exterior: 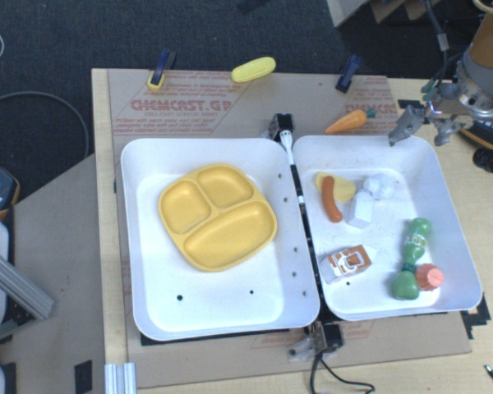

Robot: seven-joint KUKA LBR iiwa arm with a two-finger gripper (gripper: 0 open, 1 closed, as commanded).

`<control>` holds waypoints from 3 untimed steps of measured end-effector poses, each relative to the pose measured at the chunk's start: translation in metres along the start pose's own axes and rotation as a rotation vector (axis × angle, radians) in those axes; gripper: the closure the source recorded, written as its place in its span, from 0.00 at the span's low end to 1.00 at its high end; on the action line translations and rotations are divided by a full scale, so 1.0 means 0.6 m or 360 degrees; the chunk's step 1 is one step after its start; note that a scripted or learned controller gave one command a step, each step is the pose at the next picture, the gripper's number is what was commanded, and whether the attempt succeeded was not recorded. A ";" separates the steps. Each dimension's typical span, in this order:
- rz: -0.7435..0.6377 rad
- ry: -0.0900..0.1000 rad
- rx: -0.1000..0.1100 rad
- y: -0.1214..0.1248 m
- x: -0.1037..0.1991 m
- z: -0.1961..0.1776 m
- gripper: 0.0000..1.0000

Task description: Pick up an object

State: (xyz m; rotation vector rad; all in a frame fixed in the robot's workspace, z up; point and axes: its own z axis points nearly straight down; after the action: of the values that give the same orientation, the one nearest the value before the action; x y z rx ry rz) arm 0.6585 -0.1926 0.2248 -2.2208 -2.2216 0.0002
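The gripper [421,127] hangs at the upper right of the frame, over the right bin's [456,220] far rim, fingers spread and holding nothing, likely poised for a descent. Candidate objects lie below it: a sausage [332,199], a white block [361,210] and a green bottle [412,249]; the yellow plate [218,216] fills the left bin [144,245]

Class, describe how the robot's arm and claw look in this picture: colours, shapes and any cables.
The arm enters at the upper right: a rounded grey body with an orange-tan band above the wrist. A thin dark cable runs alongside it. The claw is small, of grey metal with dark parts, ending in two short fingers.
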 end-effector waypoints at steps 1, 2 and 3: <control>-0.0001 -0.0011 -0.0036 -0.042 0.110 0.183 0.00; -0.0001 -0.0012 -0.0041 -0.045 0.133 0.196 0.00; -0.0001 -0.0015 -0.0052 -0.047 0.145 0.201 0.00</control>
State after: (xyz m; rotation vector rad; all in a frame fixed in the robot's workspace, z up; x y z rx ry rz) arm 0.6303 -0.1054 0.1045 -2.2410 -2.2435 -0.0259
